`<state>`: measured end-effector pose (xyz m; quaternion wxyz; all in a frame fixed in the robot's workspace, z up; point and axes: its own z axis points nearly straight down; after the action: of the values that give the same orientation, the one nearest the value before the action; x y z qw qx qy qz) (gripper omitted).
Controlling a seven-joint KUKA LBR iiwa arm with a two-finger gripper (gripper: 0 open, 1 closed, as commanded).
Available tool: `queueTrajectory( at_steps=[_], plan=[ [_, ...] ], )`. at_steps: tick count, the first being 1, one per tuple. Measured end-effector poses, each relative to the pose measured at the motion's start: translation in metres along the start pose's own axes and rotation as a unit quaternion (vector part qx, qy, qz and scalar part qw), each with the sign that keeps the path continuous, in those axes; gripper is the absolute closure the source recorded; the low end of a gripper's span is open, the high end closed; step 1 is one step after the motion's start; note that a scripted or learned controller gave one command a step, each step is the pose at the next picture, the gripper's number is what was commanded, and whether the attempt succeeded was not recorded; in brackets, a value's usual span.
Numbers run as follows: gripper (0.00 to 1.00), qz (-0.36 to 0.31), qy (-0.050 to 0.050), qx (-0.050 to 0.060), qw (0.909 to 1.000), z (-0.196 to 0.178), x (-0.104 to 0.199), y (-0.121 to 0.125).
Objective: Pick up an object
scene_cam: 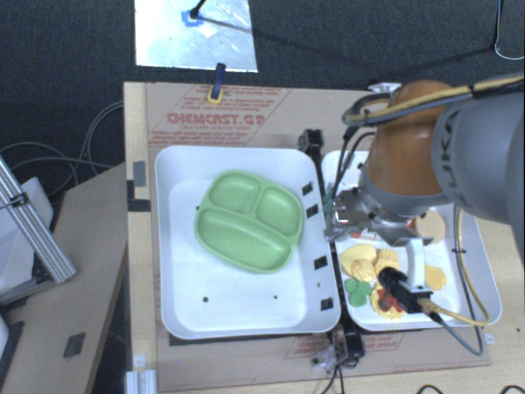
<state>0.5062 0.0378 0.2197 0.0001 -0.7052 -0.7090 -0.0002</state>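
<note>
Jaws are hidden under the wrist, so I cannot tell if they are open or holding anything. The gripper is low in the right bin, beside the yellow toy food. It seems no object is lifted yet.

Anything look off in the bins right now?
Only the plate: it lies turned at an angle to the left bin's walls. Small yellow, green and red pieces sit bunched in the right bin under the arm. Nothing looks broken.
</note>
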Motion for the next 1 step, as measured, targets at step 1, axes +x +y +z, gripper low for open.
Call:
queueTrajectory(
  at_steps=[1],
  plan=[
    [1.00, 0.002, 0.000, -0.001, 1.0000, -0.0146, -0.0084, 0.0074]
  ],
)
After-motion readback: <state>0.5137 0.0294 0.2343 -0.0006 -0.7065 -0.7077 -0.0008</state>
